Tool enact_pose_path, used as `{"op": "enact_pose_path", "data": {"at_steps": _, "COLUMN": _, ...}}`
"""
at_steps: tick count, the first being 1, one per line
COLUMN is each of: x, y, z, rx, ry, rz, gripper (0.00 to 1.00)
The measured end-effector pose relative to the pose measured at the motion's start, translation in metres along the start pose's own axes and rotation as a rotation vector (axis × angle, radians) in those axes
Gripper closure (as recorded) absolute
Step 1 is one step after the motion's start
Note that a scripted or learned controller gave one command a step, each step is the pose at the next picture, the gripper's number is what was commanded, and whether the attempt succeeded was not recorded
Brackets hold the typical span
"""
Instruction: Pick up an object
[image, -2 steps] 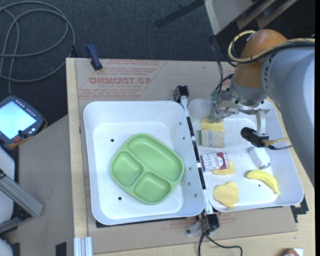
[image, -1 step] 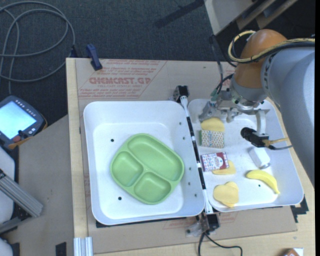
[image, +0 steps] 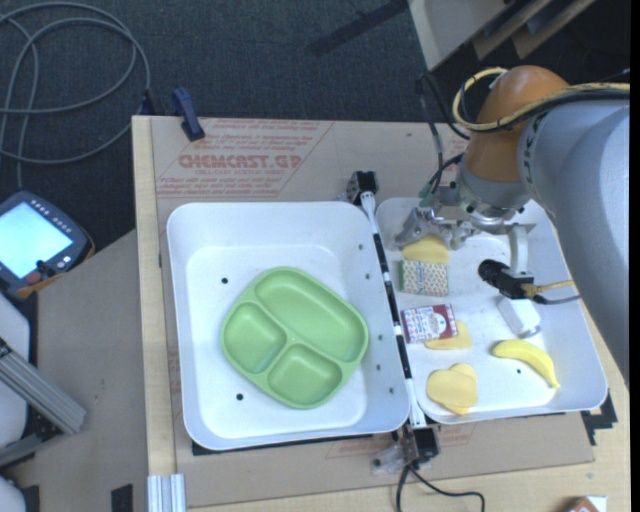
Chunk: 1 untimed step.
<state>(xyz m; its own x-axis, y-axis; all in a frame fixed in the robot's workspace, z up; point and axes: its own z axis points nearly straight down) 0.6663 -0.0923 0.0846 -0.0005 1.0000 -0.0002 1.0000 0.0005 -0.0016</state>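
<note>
Gripper (image: 437, 228) sits low in the far left corner of the right bin (image: 575, 385), right over a pale yellow wedge (image: 424, 251); can't tell its grip. A smooth green divided plate (image: 294, 336) lies in the left bin (image: 200, 262), and a curved banana (image: 527, 359) near right.

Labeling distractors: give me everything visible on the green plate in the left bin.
The green plate is a light green, matte, plastic-looking tray with rounded corners and three compartments: one long one along the far side and two smaller ones nearer the camera. It lies flat, right side up, turned at an angle to the bin walls, near the middle of the left bin. Nothing lies in its compartments. It touches only the bin floor; the gripper is over the right bin, well apart from it.
</note>
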Motion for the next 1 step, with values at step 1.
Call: {"op": "enact_pose_path", "data": {"at_steps": 1, "x": 0.0004, "y": 0.0015, "z": -0.0119, "rx": -0.005, "ry": 0.0, "rz": -0.001, "gripper": 1.0}}
